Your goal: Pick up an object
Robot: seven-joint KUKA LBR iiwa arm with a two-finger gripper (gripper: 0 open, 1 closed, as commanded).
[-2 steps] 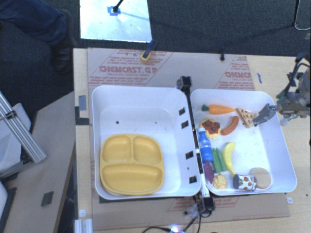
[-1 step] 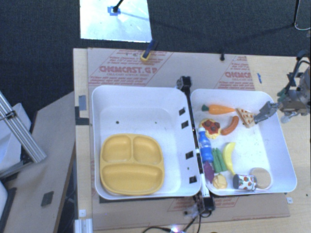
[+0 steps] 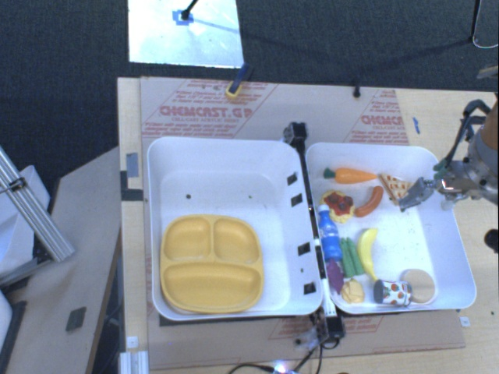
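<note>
Step in hand: I read this as the approach. My gripper [image 3: 413, 193] hangs over the right bin [image 3: 456, 244], reaching in from its right wall, with nothing between the fingers that I can see.

Finger state: I cannot tell whether they are spread or closed; from my seat the tip is one small grey shape.

Nearest thing: the pizza slice [image 3: 392, 185], just beside the fingertips on their far-left side, touching or nearly so. I take it as the likely target, though the task names none.

Pizza slice axis: a short wedge, its long axis running from upper left to lower right, the narrow end pointing toward the fingers.

Other candidates: the sausage [image 3: 369, 201] lies a little further left of the fingers, slanting up to the right. The carrot [image 3: 352, 175] lies beyond it, long axis roughly left to right, green top at the left. The banana [image 3: 367, 252] sits nearer me than the fingers, running near to far.

Next move: I judge the tip must lower onto the wedge and close across its narrow width. A flat piece like that may slip out, so I would want the fingers low against the bin floor.

Left bin [image 3: 226, 162]: holds a yellow divided plate [image 3: 210, 265], well apart from the fingers.
</note>
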